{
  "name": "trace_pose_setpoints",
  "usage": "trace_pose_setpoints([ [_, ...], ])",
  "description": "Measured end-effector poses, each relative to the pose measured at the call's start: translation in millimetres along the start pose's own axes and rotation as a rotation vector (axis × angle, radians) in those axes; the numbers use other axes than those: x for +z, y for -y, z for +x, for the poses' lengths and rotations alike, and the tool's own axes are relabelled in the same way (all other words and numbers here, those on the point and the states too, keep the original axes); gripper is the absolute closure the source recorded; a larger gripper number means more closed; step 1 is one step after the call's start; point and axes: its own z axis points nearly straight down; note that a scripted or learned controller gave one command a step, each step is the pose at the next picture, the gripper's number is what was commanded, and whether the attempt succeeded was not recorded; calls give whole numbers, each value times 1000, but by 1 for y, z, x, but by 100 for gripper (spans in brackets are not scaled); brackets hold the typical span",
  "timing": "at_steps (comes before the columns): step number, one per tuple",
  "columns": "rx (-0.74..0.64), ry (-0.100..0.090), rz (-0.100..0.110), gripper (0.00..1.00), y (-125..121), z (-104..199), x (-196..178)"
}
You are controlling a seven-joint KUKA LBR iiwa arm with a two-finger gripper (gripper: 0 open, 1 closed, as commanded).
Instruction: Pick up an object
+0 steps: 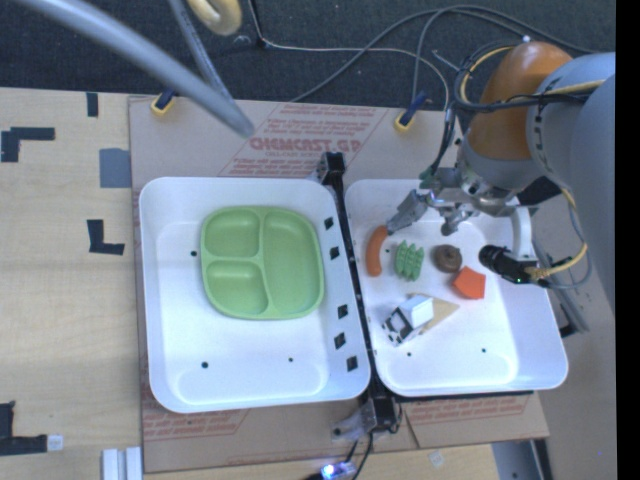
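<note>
Reaching from right, arm point(545, 118) bent low over right bin point(520, 363).

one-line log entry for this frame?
phase: approach | hand: above right bin, nothing between fingers | nearest: carrot, green block | left bin: green tray

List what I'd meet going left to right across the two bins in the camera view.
Green divided plate in the left bin, then in the right bin: orange carrot-like piece, green ridged block, brown round piece, orange block.
</note>
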Motion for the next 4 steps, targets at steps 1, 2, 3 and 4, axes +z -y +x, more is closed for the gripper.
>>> trace_pose_setpoints([
  [1,0,0,0,0,-5,-5,61],
  [2,-2,-1,-4,100,-6,-3,47],
  [3,1,-1,-9,100,-1,-6,-14],
  [4,0,0,-9,100,-11,-10,-64],
])
